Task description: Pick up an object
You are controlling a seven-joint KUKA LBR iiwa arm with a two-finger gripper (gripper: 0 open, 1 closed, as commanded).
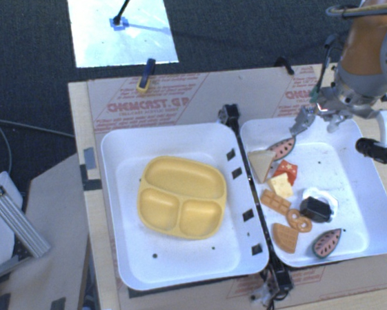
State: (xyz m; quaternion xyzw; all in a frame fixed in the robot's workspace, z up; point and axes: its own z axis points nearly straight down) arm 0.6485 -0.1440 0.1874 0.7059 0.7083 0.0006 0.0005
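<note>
The right bin [371, 186] holds several toy foods. A watermelon slice [281, 149] lies at its back left, with a red piece [288, 172] and a yellow cheese block [282, 186] just below it. Further forward are a waffle strip [276, 202], a pretzel [300, 221], an orange cookie [284, 238] and a second watermelon slice [326, 242]. A black object [315, 208] rests on a white piece. My gripper [317, 123] hangs over the bin's back edge, up and right of the first slice. It is open, with nothing between its fingers.
The left bin [121, 159] holds a yellow three-compartment plate [182, 195]. A black divider with clips [247, 186] separates the two bins. A pale wedge [257, 166] lies against the right bin's left wall. The arm [369, 47] comes in from the upper right.
</note>
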